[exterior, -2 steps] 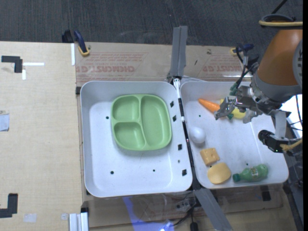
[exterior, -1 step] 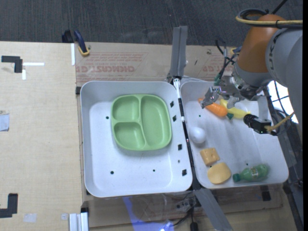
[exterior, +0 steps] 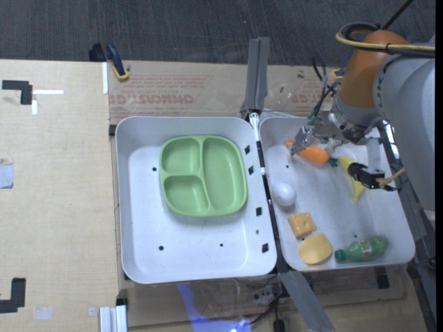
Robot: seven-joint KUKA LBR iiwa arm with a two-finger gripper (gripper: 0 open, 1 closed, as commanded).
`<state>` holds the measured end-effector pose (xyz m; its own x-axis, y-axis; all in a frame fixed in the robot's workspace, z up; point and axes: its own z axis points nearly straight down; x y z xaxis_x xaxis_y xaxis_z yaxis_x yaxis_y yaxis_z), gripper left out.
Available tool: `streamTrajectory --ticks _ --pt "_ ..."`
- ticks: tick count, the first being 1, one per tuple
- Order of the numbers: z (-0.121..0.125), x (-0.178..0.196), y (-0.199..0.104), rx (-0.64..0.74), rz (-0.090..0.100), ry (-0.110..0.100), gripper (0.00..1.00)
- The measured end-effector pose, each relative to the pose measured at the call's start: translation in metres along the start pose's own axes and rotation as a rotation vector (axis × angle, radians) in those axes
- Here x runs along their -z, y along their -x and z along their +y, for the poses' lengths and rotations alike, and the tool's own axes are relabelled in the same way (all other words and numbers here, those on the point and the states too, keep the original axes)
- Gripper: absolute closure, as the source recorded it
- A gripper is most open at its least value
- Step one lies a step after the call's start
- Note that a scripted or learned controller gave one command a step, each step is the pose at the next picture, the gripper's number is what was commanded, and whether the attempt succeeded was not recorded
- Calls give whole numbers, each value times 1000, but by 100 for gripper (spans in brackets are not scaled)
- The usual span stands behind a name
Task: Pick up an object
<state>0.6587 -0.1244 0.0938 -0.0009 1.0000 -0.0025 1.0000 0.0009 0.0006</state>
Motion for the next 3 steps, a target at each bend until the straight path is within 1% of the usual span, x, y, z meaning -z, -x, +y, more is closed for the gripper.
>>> streamTrajectory --ticks 1,2,3 --pt "-2 8 0 5 0 -11 100" --pt "-5 14 0 7 2 -25 100" --pt "-13 98 -63 -95 1 -1 100"
